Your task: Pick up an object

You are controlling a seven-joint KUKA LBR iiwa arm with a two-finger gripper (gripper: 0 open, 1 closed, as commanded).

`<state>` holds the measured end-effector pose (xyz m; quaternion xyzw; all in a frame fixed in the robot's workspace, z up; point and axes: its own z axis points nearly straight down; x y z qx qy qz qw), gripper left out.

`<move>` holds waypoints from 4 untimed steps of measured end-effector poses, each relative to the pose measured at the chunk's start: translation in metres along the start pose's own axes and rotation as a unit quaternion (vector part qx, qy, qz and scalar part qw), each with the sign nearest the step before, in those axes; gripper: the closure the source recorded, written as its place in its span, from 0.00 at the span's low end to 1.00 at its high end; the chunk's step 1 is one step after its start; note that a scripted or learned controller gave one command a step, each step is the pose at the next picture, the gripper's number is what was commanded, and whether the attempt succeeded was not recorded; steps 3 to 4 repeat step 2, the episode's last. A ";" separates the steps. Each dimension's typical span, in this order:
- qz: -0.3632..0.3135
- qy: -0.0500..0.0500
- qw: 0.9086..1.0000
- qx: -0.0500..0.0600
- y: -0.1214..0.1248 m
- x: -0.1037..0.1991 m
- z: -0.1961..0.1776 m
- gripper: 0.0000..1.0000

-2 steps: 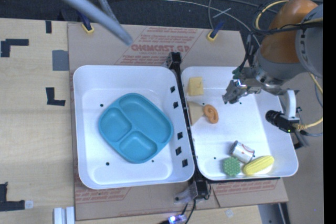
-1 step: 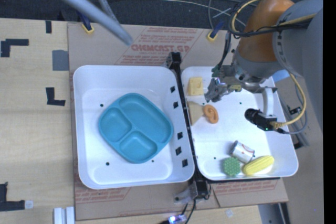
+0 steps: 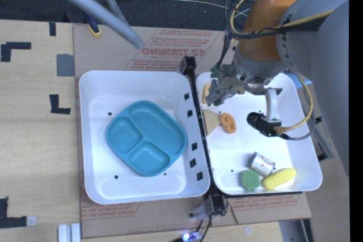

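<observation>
The gripper (image 3: 217,93), finger state unclear, hovers just above-left of the orange pretzel (image 3: 228,123)

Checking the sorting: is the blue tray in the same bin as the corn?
No, the blue tray lies in the left bin; the corn is in the right bin.

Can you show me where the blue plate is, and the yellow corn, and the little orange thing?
Blue plate (image 3: 146,138): camera view, on the ridge between its compartments, left bin.
Yellow corn (image 3: 279,178): camera view, middle of the cob, right bin's near corner.
Little orange thing (image 3: 228,123): camera view, on its middle, right bin.
</observation>
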<state>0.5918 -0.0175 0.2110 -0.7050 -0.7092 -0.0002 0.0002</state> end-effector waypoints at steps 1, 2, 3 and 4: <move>0.000 0.000 1.000 0.000 0.004 0.043 -0.007 1.00; 0.000 0.000 1.000 0.001 0.001 0.090 -0.013 1.00; 0.000 0.000 1.000 0.001 0.001 0.090 -0.013 1.00; 0.000 0.000 1.000 0.001 0.001 0.090 -0.013 1.00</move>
